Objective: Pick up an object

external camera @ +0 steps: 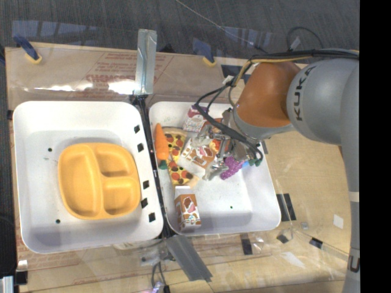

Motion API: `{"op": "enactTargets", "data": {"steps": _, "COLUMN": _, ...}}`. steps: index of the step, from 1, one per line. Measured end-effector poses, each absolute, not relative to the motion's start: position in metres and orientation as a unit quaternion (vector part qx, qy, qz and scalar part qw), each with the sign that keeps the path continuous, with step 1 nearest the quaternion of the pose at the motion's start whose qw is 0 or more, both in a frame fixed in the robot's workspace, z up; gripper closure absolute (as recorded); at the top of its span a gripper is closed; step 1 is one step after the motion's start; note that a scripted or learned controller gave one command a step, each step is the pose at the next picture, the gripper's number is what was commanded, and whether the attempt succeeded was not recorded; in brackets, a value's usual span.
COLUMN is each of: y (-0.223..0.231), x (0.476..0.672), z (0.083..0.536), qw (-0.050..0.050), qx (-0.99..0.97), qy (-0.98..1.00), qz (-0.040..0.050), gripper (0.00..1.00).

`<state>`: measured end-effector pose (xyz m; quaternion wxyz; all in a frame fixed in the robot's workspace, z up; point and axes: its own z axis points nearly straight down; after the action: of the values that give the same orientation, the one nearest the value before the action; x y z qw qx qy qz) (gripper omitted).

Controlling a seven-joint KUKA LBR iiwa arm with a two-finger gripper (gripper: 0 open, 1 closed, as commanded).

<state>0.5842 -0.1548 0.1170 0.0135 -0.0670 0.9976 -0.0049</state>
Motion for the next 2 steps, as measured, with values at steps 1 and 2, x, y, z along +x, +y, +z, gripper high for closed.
{"op": "enactTargets", "data": {"steps": 1, "y": -0.209, "x": 0.599, "z": 0.111, "qw": 0.019, "qx": -0.111, "qy": 0.994, "qz": -0.0048, "gripper": 0.00}}
{"op": "enactTargets", "data": {"steps": 2, "y": -0.183, "x": 0.589, "z": 0.111, "qw": 0.021, "qx": -0.073, "qy": 0.997, "qz": -0.0088, "gripper": 0.00}}
